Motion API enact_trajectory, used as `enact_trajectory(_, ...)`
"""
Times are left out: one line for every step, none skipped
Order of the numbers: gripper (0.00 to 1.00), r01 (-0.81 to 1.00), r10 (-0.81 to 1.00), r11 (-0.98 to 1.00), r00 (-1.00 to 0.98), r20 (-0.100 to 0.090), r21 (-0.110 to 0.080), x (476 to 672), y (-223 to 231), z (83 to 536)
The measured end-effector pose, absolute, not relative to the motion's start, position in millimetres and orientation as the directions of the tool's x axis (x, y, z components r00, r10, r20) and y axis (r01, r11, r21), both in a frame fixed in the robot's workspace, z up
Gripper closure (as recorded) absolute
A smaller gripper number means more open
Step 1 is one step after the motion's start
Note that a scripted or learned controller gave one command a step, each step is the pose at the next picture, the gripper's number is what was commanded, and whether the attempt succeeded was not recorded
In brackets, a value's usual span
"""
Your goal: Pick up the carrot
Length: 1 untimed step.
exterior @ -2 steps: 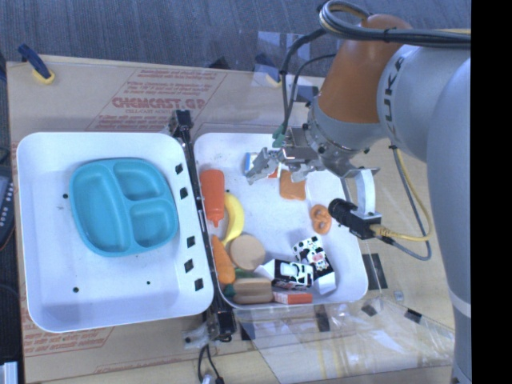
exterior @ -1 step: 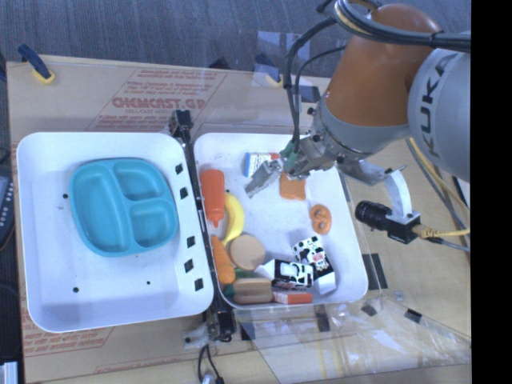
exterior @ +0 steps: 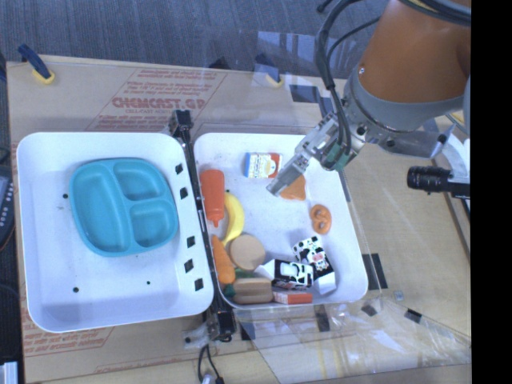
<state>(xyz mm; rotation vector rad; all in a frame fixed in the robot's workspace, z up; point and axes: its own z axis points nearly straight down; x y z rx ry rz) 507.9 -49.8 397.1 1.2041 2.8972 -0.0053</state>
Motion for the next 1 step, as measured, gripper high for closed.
enact_trajectory(0.00,0.839,0.839,0.543,-0.543,-0.006,0.003,476.6,-78.2,500.9)
